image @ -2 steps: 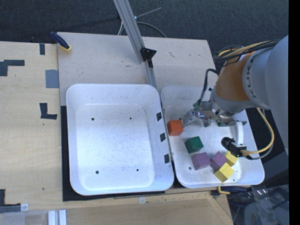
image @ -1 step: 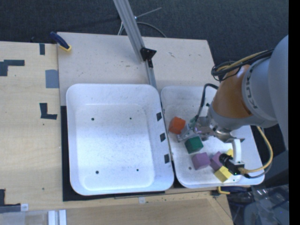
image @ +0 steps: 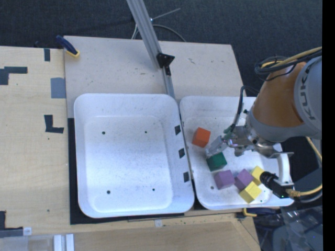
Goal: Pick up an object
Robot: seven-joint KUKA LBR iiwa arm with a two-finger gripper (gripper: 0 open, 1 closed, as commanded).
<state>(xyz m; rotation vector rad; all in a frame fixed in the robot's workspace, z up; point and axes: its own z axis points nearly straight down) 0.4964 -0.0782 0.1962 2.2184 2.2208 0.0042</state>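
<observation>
Green block (image: 216,162), small, rigid and probably light, sits under our claw (image: 222,143), whose grip we cannot tell; we would pinch its flat opposite faces.

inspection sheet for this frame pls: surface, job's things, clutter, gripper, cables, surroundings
Surface: two white bins side by side, left bin and right bin, on a tan bench.
Job's things: in the right bin, an orange block, green block, two purple blocks, two yellow blocks.
Clutter: blue and yellow clamp at the bench's far left corner.
Gripper: gripper low over the green block; finger state unclear.
Cables: yellow cables on the arm.
Surroundings: dark floor, metal pole.
</observation>
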